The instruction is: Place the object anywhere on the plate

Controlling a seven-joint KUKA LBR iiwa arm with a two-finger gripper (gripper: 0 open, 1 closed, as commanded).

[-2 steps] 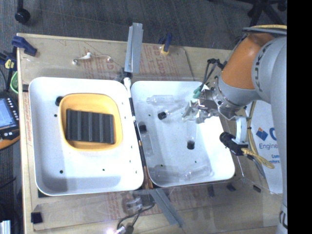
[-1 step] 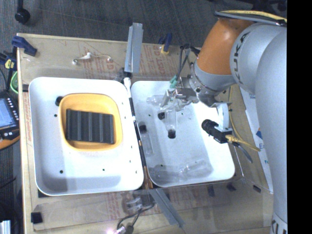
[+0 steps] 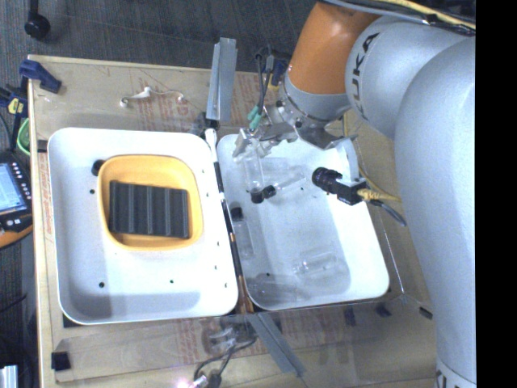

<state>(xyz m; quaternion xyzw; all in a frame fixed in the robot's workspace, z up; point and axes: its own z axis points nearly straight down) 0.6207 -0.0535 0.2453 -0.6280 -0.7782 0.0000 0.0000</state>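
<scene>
I see the arm (image 3: 404, 79) filling the upper right of the frame, grey with its orange band at the top centre-right; it reaches down to the upper part of the right bin (image 3: 367, 249); the gripper (image 3: 260, 164) hangs over that bin's upper left corner, its clear fingers (image 3: 257, 176) pointing down toward the bin floor; I cannot tell how far apart they stand, nor whether anything sits between them, since they are see-through against the white; a small dark piece (image 3: 258, 194) shows at their tips, and I cannot tell whether it belongs to the gripper or lies in the bin.

In the lower part of the right bin I make out a clear, glassy object (image 3: 319, 265), faint against the white floor, well apart from the gripper; another small dark item (image 3: 236, 212) lies by the bin's left wall; a black camera-like part (image 3: 335, 184) sticks out from the wrist over the bin's upper right.

The left bin (image 3: 73, 281) holds the plate (image 3: 149, 168), a yellow squarish dish in its upper middle; a dark ridged block (image 3: 151, 210) lies on it, covering most of its floor.

At the left edge of the frame I see a handheld screen (image 3: 12, 192); a blue clamp (image 3: 36, 75) sits at the bench's upper left corner.
</scene>
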